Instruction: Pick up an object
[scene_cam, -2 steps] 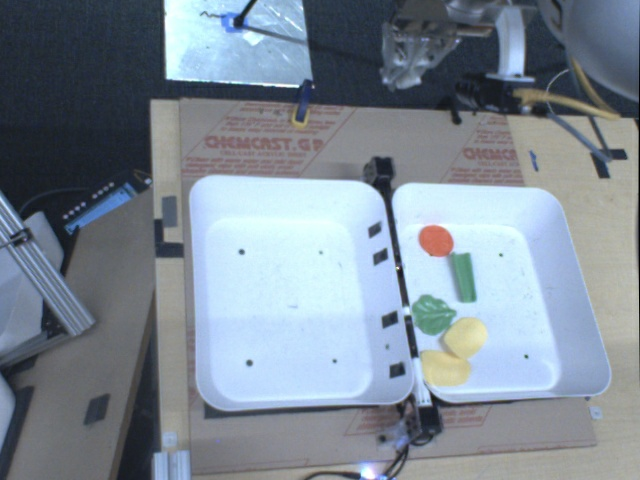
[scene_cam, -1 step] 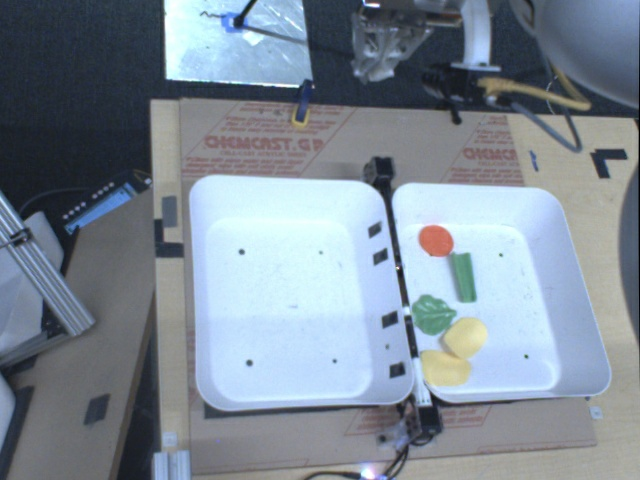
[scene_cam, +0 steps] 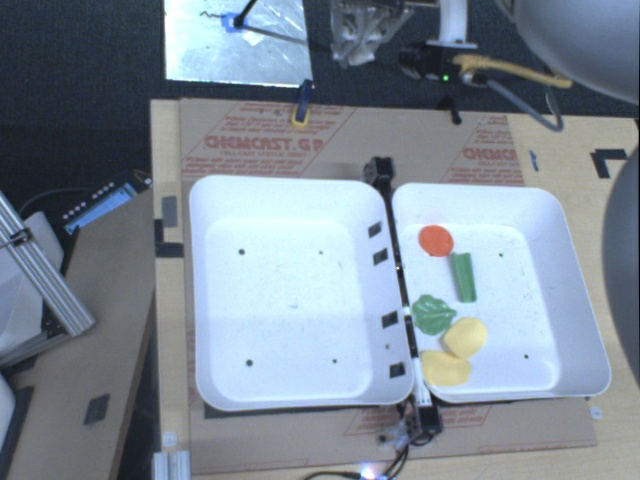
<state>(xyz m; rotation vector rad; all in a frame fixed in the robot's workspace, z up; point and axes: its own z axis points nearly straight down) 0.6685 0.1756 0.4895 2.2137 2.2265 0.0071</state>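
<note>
The right bin [scene_cam: 566, 298] holds several small toys along its left side. An orange-red disc [scene_cam: 436, 240] lies farthest back, with a green stick [scene_cam: 463, 276] just right of it. A green leafy piece [scene_cam: 434, 313] sits nearer the front. Two yellow lumps [scene_cam: 465, 336] [scene_cam: 446, 369] lie at the front left corner, close together. My gripper [scene_cam: 356, 40] hangs at the top of the view, beyond the bins' far edge and well away from the toys. Nothing shows in its grasp.
The left bin [scene_cam: 290, 293] sits beside the right one, joined by black clips along the divide [scene_cam: 385, 258]. A shiny metal sheet [scene_cam: 235, 26] lies at the back left. A yellow and blue clip [scene_cam: 301, 108] rests on the cardboard. An aluminium frame [scene_cam: 40, 278] stands at the left edge.
</note>
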